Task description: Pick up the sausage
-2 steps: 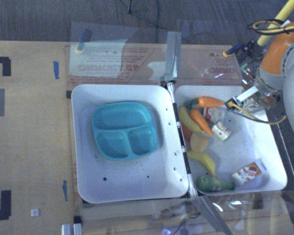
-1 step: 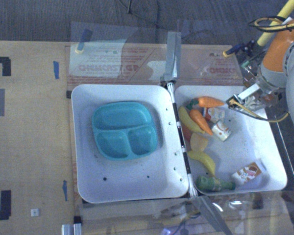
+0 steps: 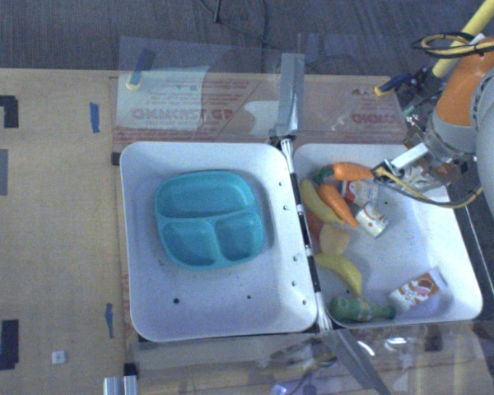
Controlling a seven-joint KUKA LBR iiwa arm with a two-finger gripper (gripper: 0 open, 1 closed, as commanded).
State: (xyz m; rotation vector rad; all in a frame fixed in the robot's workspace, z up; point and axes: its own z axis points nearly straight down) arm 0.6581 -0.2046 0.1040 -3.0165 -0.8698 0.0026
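Observation:
The right bin (image 3: 457, 245) holds a cluster of toy food along its left side. An orange-red, sausage-shaped piece (image 3: 337, 205) lies slanted there, between a yellow banana (image 3: 311, 197) and a small white can (image 3: 370, 219). I cannot tell for sure that it is the sausage. An orange carrot with a green top (image 3: 351, 171) lies just behind it. My gripper (image 3: 393, 171) hangs over the bin's back part, to the right of the carrot and above the can, with the orange-banded wrist (image 3: 465, 97) behind it. Nothing shows in its grasp.
A second banana (image 3: 344, 271), a pale peach piece (image 3: 333, 239), a green item (image 3: 358, 309) and a white carton (image 3: 418, 290) lie nearer the front of the right bin. The left bin (image 3: 140, 286) holds a blue divided plate (image 3: 210, 219). Yellow cables trail by the wrist.

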